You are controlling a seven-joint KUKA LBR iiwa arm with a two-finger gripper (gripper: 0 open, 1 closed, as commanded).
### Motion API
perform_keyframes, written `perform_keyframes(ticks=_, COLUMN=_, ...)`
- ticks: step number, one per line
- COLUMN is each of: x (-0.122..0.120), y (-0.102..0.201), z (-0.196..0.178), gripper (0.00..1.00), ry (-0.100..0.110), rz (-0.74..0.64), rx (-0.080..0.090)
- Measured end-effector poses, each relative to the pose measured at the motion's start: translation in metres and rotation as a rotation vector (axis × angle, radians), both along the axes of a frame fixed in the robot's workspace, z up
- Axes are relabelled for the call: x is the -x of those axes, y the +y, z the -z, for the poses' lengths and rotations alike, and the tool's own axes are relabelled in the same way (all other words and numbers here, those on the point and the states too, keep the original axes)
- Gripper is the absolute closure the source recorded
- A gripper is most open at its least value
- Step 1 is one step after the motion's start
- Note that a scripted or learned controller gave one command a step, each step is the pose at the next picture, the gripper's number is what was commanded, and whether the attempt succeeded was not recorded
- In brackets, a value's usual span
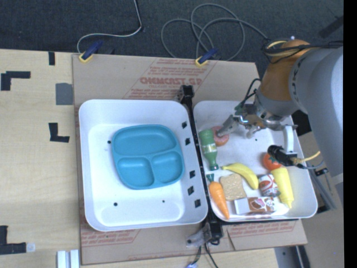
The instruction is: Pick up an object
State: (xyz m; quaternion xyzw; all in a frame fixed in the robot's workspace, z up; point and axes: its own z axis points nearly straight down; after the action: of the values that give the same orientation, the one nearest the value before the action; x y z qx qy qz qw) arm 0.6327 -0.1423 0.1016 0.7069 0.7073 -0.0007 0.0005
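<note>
The end effector point(227, 128) hangs low in the right bin point(304, 205), just beside the green bottle point(209, 147). Whether it is open, closed or gripping cannot be told. A blue plate point(148, 155) lies in the left bin point(97, 116).

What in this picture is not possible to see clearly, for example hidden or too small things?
- Gripper: in the camera view it is small and blurred over the right bin, so what it grips cannot be told.
- Red object beside the green bottle: partly covered by the gripper.
- Packet: print too small to read.
- Tomato: a black part of the arm partly covers it.
</note>
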Motion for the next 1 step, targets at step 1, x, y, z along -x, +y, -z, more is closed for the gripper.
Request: perform_keyframes(ticks=1, x=-0.0043, y=0.0309, z=0.0127, gripper=0.0, ry=-0.006, rz=0.005, rx=0.015)
